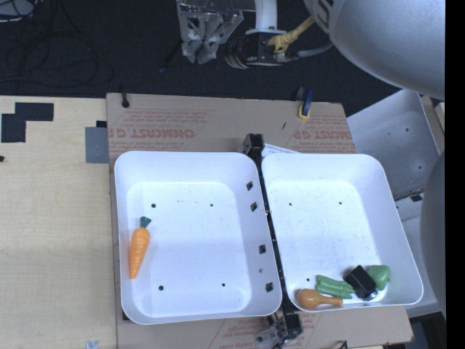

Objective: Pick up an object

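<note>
My gripper (206, 48) hangs high over the dark area behind the bench, far from both bins, open with nothing between its fingers. An orange toy carrot (139, 247) with a green top lies against the left wall of the left bin (185, 167). In the near right corner of the right bin (327, 167) several small things are huddled: a green pod-shaped toy (334, 286), a black block (361, 281), a light green piece (379, 273) and an orange gourd-like toy (317, 299).
A black clamp strip (261, 224) runs between the two bins. The bins rest on a cardboard sheet (218, 122) with a blue-and-yellow clip (305, 105) at its back edge. The big grey arm (385, 27) looms over the upper right.
</note>
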